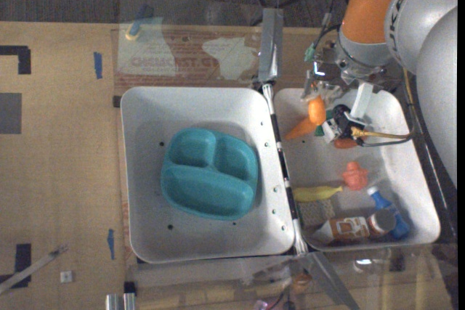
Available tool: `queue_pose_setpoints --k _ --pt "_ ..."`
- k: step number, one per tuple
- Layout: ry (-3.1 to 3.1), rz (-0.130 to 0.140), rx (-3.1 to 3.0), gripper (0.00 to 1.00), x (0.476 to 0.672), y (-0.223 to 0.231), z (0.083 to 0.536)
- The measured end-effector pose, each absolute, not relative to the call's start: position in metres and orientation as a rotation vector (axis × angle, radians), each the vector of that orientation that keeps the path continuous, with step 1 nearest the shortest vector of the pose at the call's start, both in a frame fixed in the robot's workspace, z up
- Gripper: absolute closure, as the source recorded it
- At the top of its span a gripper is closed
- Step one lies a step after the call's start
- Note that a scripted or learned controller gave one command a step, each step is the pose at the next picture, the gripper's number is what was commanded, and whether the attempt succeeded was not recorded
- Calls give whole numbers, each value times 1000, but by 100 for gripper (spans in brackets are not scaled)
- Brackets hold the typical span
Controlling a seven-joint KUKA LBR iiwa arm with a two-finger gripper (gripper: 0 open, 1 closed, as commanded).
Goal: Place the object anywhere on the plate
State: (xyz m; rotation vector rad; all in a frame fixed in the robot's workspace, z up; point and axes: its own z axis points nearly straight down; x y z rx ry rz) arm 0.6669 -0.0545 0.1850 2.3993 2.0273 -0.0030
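The hand [325, 107] hangs over the far end of the right bin [415, 156], with an orange carrot-shaped toy [308, 120] at its tips; whether the fingers actually clamp the carrot cannot be told from this angle. The carrot tapers down and to the left, its point near the divider between the bins. Above the hand, the arm's orange band [370, 7] meets a smooth grey casing that bears the letters "UKA" read sideways. A small red piece [346, 144] lies just beside the hand.

Nearer the front of the same bin lie a pink figure [355, 176], a yellow banana [318, 193], a blue-capped bottle [383, 206] and a brown bottle with a white label [354, 229], its print too small to read.

The left bin [145, 127] holds the teal plate [210, 173], a glossy divided dish with three compartments, well apart from the carrot. The worktop [58, 156] is tan board with blue tape marks.
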Motion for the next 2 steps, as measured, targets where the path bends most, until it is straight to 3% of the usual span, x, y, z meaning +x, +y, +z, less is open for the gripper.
queue_pose_setpoints --k 1,2 --pt "2177 -2 2268 100 596 35 184" --pt "2222 -3 2225 100 566 104 187"
